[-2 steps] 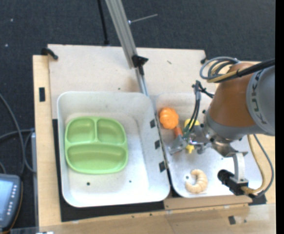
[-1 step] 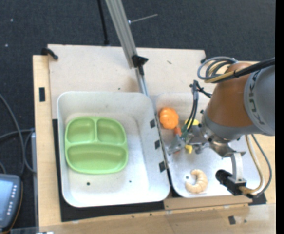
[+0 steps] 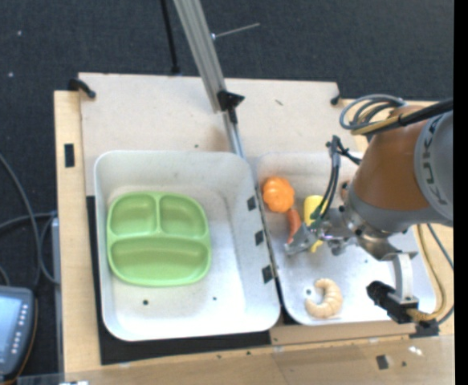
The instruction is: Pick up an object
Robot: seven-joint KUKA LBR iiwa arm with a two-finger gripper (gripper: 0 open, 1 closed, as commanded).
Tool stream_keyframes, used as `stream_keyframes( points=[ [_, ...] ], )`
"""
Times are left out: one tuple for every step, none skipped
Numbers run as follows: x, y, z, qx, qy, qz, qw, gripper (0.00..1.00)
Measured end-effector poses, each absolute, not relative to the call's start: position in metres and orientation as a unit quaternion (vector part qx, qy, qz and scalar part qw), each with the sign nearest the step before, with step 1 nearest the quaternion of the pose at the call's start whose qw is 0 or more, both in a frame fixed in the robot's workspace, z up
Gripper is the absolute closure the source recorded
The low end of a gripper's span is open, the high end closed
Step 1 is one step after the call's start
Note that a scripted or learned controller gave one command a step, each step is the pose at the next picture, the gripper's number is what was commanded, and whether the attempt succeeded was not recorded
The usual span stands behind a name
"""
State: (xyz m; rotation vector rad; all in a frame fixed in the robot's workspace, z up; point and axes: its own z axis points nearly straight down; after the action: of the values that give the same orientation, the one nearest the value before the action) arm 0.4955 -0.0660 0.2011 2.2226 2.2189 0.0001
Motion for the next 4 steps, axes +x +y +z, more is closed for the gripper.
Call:
stream_keyframes(
  points=[
    [0.502, -0.082, 0.201, 0.708, 0.707, 0.0004, 0.001, 0.0],
    [0.544, -0.103, 0.128, 0.708, 0.706, -0.0016, 0.0, 0.0],
    [0.544, -0.103, 0.143, 0.708, 0.706, 0.0004, 0.002, 1.0],
    [0.509, -0.03, 0.204, 0.704, 0.71, 0.0024, 0.001, 1.0]
  ],
)
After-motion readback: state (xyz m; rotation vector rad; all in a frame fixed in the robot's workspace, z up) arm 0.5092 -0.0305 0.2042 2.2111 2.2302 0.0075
